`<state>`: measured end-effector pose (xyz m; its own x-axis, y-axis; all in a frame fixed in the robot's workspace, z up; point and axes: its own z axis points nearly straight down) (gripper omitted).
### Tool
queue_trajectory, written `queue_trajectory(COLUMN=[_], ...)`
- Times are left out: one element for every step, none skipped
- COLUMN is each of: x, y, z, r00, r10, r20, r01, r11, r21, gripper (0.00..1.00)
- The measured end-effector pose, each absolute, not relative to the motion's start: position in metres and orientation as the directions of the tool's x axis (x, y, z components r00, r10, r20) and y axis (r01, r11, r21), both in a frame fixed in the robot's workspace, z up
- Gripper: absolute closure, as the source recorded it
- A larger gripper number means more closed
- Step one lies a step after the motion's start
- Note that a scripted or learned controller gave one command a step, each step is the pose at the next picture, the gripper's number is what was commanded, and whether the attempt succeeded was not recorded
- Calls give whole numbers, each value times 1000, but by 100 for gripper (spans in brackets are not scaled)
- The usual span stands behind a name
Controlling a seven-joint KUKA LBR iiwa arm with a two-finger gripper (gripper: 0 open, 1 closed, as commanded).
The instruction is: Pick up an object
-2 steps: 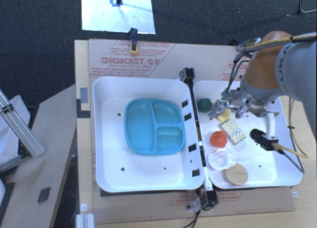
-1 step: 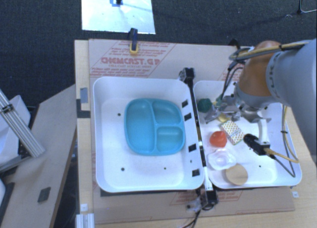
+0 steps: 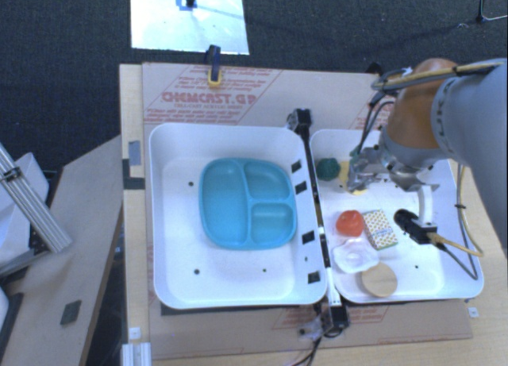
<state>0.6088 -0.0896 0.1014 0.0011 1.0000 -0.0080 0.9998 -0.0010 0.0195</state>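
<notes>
My gripper (image 3: 359, 179) reaches down into the right bin (image 3: 452, 273) from the right, over a yellow object (image 3: 349, 175) that is mostly hidden beneath it. A dark green ball (image 3: 328, 168) lies just left of the gripper. Closer to the front of the bin lie a red-orange round object (image 3: 349, 223), a small patterned box (image 3: 380, 229), a white round piece (image 3: 355, 257) and a tan wooden disc (image 3: 379, 280). Nothing can be seen held.
The left bin (image 3: 175, 277) bears a blue divided plate (image 3: 247, 203). A black divider with clips (image 3: 311, 198) runs between the bins. A black cable fitting (image 3: 414, 227) and wires trail across the right bin's right half. The arm's grey body covers the bin's far right corner.
</notes>
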Motion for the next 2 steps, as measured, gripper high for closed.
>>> queue_trajectory(x=[617, 623], y=[-90, -82], z=[146, 194], r00=[-4, -5], r10=[1000, 1000], r20=[0, 0], r01=[1000, 1000], r11=[4, 5], r21=[3, 6], gripper=[100, 100])
